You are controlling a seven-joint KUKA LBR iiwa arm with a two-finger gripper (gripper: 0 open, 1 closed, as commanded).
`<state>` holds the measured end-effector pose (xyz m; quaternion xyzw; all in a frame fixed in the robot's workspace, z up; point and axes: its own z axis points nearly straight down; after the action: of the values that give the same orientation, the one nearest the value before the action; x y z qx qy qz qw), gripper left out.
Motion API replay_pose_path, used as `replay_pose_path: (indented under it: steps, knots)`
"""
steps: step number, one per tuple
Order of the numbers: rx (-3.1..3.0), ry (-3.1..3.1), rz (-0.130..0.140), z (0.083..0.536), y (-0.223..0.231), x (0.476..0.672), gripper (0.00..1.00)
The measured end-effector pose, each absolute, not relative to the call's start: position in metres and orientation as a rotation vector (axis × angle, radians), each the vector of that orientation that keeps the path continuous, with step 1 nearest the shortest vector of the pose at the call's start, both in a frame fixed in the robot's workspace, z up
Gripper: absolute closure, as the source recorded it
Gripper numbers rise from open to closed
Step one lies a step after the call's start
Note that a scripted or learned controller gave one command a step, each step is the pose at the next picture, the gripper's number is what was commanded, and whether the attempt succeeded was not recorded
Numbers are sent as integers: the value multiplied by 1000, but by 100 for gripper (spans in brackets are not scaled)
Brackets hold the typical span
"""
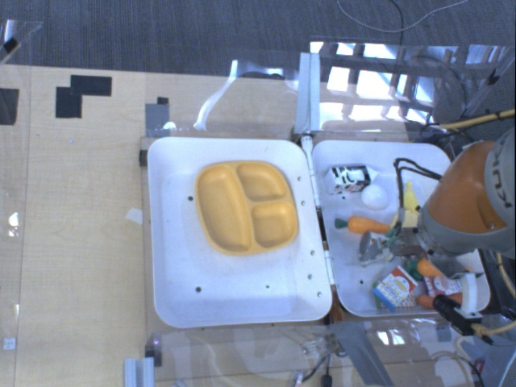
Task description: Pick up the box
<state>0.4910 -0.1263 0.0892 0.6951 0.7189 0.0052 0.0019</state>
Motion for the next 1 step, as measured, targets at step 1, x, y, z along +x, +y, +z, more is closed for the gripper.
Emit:
replay_pose_path:
  steps: [1]
  knots:
    - [2075, 2348, 14, 89, -158, 491, 0]
